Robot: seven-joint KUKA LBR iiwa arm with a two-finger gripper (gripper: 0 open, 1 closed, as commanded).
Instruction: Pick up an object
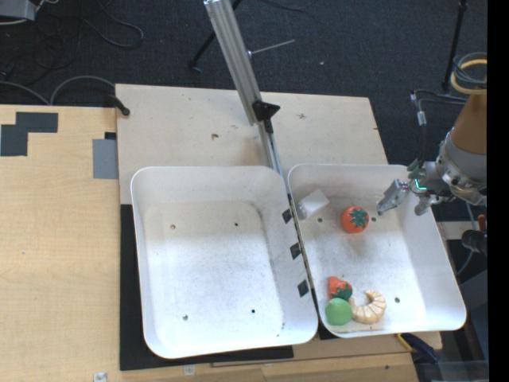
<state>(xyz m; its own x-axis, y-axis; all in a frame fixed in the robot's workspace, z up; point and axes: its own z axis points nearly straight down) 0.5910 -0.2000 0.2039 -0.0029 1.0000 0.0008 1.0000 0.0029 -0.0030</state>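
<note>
The right bin (445, 281) holds several small objects. A red tomato-like toy with a green top (355, 219) lies near its middle. A pale grey block (312, 204) rests by the bin's left wall. At the front lie a small red strawberry (338, 286), a green ball (338, 312) and a beige ridged pastry-like piece (371, 306), all close together. My gripper (404, 202) hangs over the bin's far right part, to the right of the tomato and apart from it. It is open with nothing between its fingers.
The left bin (159, 213) stands beside the right one, and a row of black clips (293, 233) runs along their shared walls. A slanted aluminium rail (238, 62) rises behind the bins. Light wooden boards lie at the left and back.
</note>
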